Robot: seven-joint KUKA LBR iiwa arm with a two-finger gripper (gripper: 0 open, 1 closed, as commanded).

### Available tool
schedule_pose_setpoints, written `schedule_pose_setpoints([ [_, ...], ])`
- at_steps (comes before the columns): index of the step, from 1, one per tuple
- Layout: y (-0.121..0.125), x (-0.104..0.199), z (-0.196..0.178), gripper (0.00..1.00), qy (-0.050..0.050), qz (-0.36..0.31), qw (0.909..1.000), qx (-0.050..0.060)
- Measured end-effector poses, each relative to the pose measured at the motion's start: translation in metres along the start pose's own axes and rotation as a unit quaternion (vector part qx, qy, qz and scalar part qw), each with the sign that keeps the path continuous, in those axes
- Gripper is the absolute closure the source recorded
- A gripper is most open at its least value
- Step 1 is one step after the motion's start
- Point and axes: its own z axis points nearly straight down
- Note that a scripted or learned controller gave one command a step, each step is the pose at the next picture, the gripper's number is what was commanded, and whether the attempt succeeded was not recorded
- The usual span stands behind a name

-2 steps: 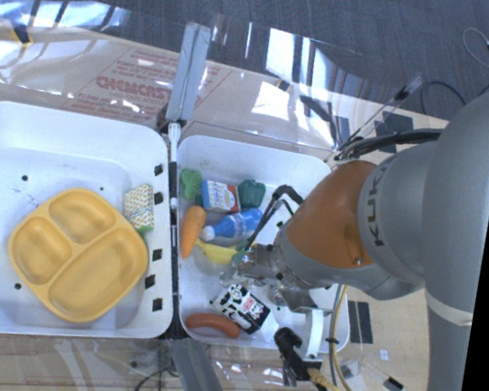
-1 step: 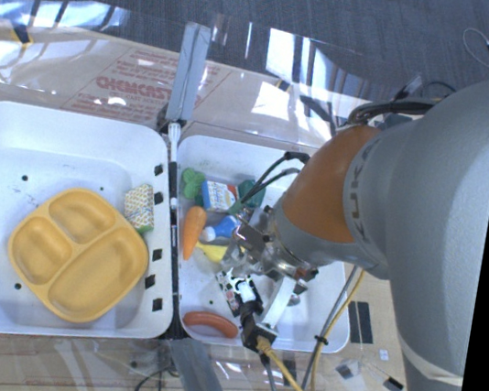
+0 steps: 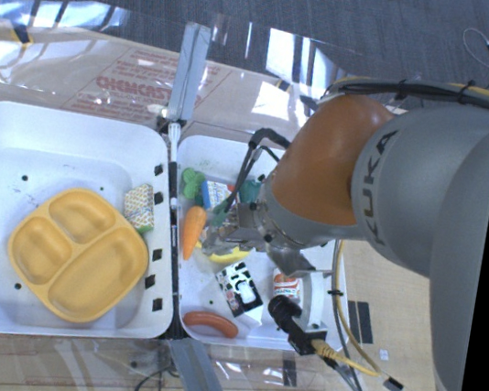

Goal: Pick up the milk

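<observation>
Lying on its side in the right bin (image 3: 192, 149), the milk (image 3: 241, 290) is a small black-and-white carton, just beyond the carrot (image 3: 191, 230) toward the arm's side and a little nearer the camera; a sausage (image 3: 211, 324) rests nearer the camera than the carrot, by the front wall, and a small red-capped bottle (image 3: 284, 289) sits past the milk from the carrot; the gripper (image 3: 234, 230) hangs close beside the carrot, over a yellow banana-like piece (image 3: 228, 255), and how its jaws stand I cannot tell under the wrist, nor is anything seen held; the carton is likely light, fairly stiff but crushable, its printed faces probably smooth and slippery; a moderate pinch across its two broad flat faces, near the middle, looks the safest hold.
</observation>
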Motion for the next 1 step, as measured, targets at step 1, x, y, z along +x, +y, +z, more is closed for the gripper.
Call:
schedule_pose_setpoints([
  [1, 0.0026, 0.0694, 0.0014, 1.0, 0.0, -0.147, 0.9891, 0.002],
])
